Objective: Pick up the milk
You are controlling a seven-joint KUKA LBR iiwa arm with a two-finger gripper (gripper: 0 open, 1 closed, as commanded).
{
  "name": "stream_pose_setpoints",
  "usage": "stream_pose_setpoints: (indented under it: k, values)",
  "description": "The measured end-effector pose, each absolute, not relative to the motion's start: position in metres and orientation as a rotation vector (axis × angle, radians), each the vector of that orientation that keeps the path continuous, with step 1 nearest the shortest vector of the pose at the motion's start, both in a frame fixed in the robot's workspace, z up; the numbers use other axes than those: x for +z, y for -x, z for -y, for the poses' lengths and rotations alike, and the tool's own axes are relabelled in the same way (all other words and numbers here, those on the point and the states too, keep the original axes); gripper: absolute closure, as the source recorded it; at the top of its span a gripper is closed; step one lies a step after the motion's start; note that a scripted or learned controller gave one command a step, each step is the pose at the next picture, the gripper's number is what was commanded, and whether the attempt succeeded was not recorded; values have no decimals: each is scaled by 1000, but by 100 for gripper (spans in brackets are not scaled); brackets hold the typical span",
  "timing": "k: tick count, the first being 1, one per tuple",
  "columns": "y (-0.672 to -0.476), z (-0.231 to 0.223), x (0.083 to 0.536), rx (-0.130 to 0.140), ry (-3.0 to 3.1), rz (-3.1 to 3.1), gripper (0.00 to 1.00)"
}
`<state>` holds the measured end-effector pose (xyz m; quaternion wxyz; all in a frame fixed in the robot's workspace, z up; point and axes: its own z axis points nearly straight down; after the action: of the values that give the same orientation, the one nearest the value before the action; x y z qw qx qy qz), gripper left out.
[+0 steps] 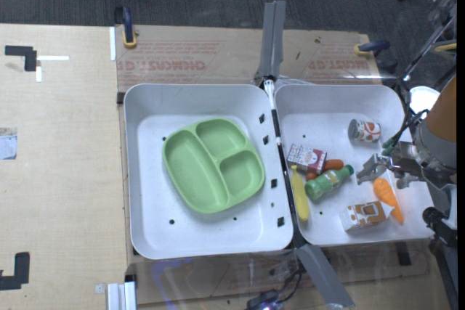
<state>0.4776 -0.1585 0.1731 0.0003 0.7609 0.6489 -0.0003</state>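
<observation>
The milk (367, 215) is a small white carton with brown-orange print, lying on its side near the front of the right bin (330, 104). My gripper (373, 168) hovers above the bin, a little behind the milk, between a green bottle (327, 184) and an orange carrot (387, 197). Its fingers look open with nothing between them. The milk lies apart from the gripper, and the carrot's tip rests against the carton's right end.
The right bin also holds a red-and-white can (365, 130) at the back, a red box (306, 156), and a yellow banana (299, 196) along the left wall. A green divided plate (213, 165) sits in the left bin (142, 156).
</observation>
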Motion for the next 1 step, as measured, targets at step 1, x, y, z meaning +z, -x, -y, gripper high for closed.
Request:
stream_pose_setpoints:
  k: [1]
  values:
    - [-477, 101, 92, -2, -2299, -2143, 0]
